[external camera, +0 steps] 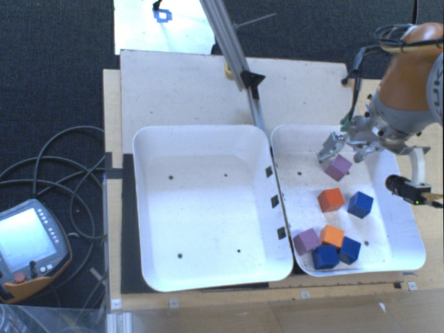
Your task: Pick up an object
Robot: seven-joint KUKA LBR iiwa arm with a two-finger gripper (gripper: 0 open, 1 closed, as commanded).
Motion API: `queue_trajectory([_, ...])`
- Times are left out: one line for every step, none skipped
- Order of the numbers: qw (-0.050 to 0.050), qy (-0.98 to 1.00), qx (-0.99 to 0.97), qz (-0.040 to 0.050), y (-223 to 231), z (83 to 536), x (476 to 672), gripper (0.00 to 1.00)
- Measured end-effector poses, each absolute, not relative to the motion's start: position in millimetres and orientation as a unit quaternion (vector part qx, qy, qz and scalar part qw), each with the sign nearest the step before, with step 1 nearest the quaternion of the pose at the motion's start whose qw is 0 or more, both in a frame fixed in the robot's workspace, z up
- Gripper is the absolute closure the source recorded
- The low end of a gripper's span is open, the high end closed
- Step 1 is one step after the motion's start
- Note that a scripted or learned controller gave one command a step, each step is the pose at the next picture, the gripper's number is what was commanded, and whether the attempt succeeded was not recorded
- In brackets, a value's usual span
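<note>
My gripper [342, 157] hangs over the back part of the right bin [409, 255], with the arm coming in from the right. A purple cube [338, 167] sits between its fingertips, and the fingers are shut on its upper part. Loose in the same bin lie an orange cube [331, 200] and a blue cube [360, 205] near the middle. At the front lies a cluster: another purple cube [306, 241], an orange cube [332, 236] and two blue cubes [325, 257] [349, 250].
The left bin [149, 207] stands beside the right one, their rims touching. A slanted metal pole [229, 40] crosses the back of the bench down to the bins' shared edge. A teach pendant [28, 245] and cables lie off the bench at the left.
</note>
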State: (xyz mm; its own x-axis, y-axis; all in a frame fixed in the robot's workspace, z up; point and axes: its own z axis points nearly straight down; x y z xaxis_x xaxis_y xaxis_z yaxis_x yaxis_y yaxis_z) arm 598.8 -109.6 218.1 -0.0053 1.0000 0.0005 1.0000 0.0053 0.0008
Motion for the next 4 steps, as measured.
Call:
queue_trajectory([0.000,0.709,0.706,0.0008,-110,218,598.9,0.00])
queue_trajectory([-0.002,0.708,0.706,-0.0013,-107,156,596.4,0.00])
queue_trajectory([-0.002,0.708,0.706,-0.0013,-105,94,598.8,0.00])
queue_trajectory([0.000,0.708,0.706,0.0003,-105,91,599.5,0.00])
